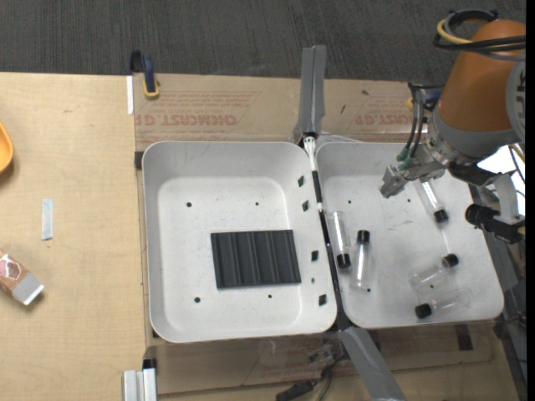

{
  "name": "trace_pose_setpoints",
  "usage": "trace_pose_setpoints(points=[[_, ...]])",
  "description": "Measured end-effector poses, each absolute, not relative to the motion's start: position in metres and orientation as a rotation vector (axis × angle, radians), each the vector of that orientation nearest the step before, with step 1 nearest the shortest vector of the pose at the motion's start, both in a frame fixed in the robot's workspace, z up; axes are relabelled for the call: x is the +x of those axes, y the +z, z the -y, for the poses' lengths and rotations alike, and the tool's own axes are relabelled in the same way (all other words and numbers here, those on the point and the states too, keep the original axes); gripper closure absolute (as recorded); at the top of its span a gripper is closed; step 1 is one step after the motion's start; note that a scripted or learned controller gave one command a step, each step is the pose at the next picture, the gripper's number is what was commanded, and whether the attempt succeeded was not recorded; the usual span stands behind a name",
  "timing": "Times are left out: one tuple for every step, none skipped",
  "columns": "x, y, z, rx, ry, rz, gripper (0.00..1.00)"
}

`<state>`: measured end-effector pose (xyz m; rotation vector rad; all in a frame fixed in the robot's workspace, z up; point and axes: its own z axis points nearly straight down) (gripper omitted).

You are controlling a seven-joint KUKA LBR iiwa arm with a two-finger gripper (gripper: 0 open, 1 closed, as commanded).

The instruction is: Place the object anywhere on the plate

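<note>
Task things: clear vials with black caps, all in the right bin [468, 303]. Two lie side by side near its left wall, one [339, 240] just beside the divider, the other [361, 259] right of it. A third vial [434, 202] lies far-right, just under the tool. Two more, [436, 270] and [437, 304], sit near the bin's near-right corner, hard to make out against the white.

Plate [255, 257]: dark ribbed rectangle, flat in the middle of the left bin [167, 224], nothing on it.

Tool [399, 176] hangs over the far part of the right bin, arm [481, 82] coming in from the right. Can't tell whether it's open or closed, nothing visibly in it.

Surface [67, 157]: tan board; a small grey strip [47, 220] and a wrapped bar [18, 277] lie at its left. Cardboard [201, 115] behind the bins carries red print, upside down, not fully readable. Dark carpet floor [209, 15] at the far side.
</note>
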<state>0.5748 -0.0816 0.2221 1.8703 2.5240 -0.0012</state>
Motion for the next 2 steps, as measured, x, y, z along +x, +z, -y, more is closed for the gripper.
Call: trace_pose_setpoints(points=[[0.627,0.276,0.008,2.24,-0.004,-2.201,1.0],[0.599,0.267,-0.093,2.139,-0.007,-2.303,1.0]])
